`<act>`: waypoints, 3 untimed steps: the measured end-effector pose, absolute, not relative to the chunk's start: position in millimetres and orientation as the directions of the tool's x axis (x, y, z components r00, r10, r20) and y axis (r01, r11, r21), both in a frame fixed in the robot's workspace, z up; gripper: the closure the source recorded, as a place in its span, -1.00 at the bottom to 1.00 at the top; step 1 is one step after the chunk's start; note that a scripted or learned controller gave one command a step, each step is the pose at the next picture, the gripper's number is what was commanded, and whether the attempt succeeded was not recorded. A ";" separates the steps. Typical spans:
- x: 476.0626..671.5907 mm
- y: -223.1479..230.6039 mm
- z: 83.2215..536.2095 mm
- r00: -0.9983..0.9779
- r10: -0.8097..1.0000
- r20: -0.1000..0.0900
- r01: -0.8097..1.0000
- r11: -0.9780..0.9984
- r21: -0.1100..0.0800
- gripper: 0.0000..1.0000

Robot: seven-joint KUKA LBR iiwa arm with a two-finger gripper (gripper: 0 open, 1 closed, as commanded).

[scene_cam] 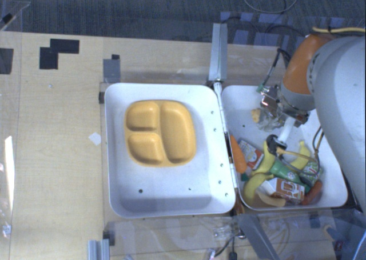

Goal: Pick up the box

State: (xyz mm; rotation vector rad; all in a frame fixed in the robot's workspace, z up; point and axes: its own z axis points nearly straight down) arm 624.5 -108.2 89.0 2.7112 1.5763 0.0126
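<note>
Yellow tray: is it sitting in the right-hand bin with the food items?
No. The yellow tray lies alone in the left bin; the cluttered items are in the right bin.

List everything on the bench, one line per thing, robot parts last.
Left bin: one, white, left of the divider.
Divided tray: one, yellow, three compartments, lying in the left bin.
Right bin: one, white, beside the left bin.
Bananas: two or so, yellow, in the right bin's pile.
Carrot: one, orange, along the right bin's left wall.
Box: one, orange and white, near the right bin's front.
Arm: one, grey with an orange band.
Gripper: one, over the right bin.
</note>
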 end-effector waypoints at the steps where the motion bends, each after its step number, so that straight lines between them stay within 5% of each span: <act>1: 642.1 -183.2 87.4 0.535 0.845 0.001 0.845 -0.535 0.007 1.00; 2: 642.1 -182.3 87.0 0.534 0.846 0.001 0.846 -0.534 0.006 -1.00; 3: 639.4 -193.7 87.4 0.551 0.834 0.003 0.834 -0.551 0.005 -1.00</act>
